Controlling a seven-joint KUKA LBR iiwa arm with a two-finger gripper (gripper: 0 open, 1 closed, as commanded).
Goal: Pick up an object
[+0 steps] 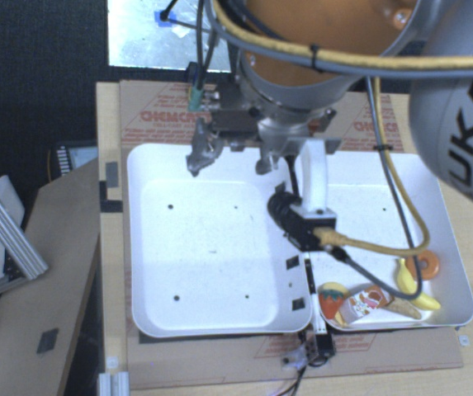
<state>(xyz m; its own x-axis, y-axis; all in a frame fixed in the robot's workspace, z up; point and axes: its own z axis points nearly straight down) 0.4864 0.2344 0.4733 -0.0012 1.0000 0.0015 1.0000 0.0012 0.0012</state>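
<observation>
My gripper [229, 162] hangs over the far edge of the left bin [149, 246]. Its two fingers stand well apart, open, with only white bin floor visible between them. The objects lie at the near corner of the right bin [455, 246]: a yellow banana [411, 290], an orange ring [427, 263], an orange-red round item [333, 302] and a small printed packet [363, 303]. They are far from the gripper, toward the front right.
The arm's large orange-and-grey body fills the top right and hides the right bin's far part. A black cable mount [295, 219] and a yellow hose [368, 244] hang over the ridge between the bins. Cardboard [149, 114] lies under both bins.
</observation>
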